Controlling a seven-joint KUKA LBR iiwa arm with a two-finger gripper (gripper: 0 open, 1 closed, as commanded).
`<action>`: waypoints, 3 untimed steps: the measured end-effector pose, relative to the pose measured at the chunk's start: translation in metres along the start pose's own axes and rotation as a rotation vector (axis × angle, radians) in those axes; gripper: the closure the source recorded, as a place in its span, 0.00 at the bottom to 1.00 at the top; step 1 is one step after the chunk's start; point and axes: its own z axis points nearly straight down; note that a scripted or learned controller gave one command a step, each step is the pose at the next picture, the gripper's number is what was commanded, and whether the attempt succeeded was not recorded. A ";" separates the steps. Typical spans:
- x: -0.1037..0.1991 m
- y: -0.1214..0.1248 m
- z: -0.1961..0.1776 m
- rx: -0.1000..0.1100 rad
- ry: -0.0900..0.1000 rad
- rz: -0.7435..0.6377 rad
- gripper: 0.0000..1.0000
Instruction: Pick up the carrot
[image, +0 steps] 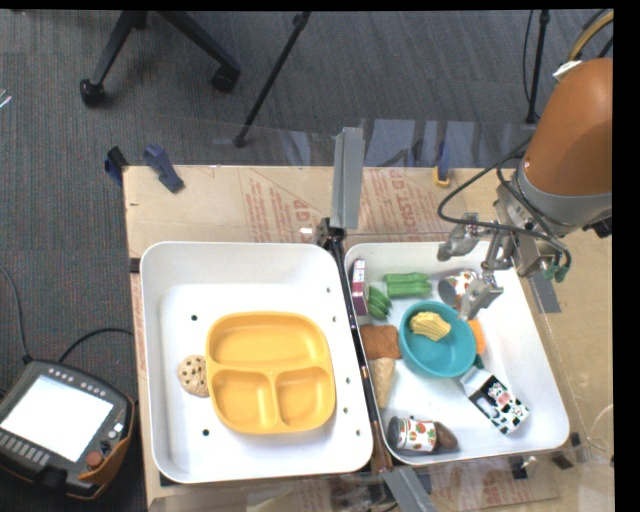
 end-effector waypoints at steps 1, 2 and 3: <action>0.012 -0.070 0.146 -0.003 0.016 0.066 0.00; -0.030 -0.070 0.179 0.006 -0.024 -0.097 0.00; 0.013 -0.075 0.180 0.007 -0.026 -0.218 0.00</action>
